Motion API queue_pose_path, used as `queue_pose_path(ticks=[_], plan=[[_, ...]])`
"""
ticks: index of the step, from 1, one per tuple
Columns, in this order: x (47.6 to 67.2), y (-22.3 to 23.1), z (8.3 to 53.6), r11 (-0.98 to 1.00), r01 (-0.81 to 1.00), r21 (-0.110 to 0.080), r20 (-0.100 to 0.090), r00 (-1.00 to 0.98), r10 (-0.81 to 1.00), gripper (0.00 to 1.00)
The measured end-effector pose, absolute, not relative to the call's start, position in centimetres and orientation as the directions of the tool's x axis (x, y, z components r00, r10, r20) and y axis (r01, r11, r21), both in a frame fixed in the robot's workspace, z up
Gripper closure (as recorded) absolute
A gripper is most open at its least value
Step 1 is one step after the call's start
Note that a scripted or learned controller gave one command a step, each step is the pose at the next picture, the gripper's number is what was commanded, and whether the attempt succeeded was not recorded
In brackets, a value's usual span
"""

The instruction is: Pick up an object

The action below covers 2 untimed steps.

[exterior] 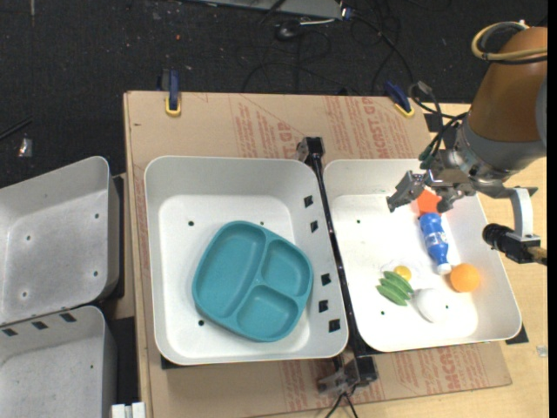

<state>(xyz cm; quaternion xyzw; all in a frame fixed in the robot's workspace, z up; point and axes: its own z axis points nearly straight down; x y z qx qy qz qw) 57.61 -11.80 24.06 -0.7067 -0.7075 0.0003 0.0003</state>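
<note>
My gripper (428,193) hangs over the back of the right bin (365,233), its two dark fingers spread apart with an orange-red piece (427,203) showing between and below them. Just in front of it lies a blue and white bottle (434,240), pointing toward the front. An orange ball (465,278) rests by the bottle's near end. A green vegetable with a yellow bit (395,286) and a white rounded object (430,304) lie near the bin's front. Nothing is lifted off the bin floor.
The left bin (174,198) holds a teal divided tray (252,280). A black divider with clips (324,233) runs between the bins. White bin lids (52,233) lie at far left. Cables and a black mount (513,242) hang at right.
</note>
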Motion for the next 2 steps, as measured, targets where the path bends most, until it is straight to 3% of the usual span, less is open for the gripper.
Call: queue_pose_path(ticks=[2], plan=[[56.4,-12.5,12.5,-0.002,1.000,-0.006,0.000,0.002,1.000,0.00]])
